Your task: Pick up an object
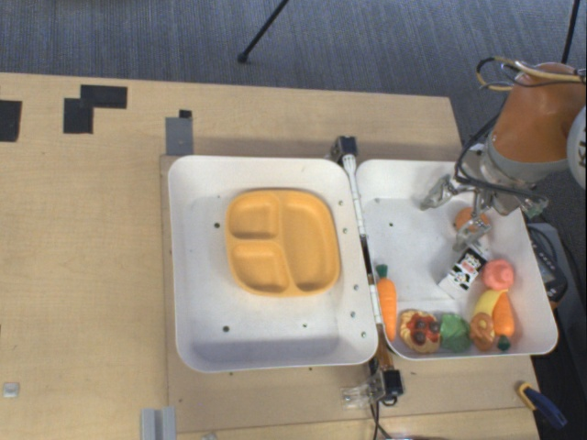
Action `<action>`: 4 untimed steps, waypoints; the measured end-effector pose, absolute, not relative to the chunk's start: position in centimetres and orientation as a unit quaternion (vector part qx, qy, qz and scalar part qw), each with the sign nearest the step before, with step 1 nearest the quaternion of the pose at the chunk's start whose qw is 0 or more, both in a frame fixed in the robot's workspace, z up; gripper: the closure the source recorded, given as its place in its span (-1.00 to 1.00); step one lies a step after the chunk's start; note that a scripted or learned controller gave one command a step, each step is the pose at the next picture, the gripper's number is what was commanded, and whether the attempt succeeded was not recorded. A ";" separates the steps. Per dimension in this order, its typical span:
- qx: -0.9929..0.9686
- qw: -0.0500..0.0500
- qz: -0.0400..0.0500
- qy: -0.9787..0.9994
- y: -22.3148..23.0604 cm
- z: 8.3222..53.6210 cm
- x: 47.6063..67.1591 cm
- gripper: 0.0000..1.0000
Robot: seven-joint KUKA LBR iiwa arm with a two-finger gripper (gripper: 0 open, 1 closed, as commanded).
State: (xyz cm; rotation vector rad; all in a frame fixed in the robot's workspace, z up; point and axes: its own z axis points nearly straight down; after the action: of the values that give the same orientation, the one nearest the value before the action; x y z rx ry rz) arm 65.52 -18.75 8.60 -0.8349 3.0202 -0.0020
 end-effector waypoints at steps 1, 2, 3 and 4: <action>-0.317 0.004 -0.001 0.948 -17.3 8.7 58.7 -1.00; -0.428 0.006 -0.003 0.904 -14.6 8.7 54.4 -1.00; -0.564 0.006 -0.003 0.826 -15.4 8.7 54.0 -1.00; -0.648 0.004 -0.002 0.761 -17.0 8.6 60.3 -1.00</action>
State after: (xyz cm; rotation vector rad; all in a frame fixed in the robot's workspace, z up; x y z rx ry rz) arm 60.28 -17.02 8.64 -2.0317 2.3866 -0.0057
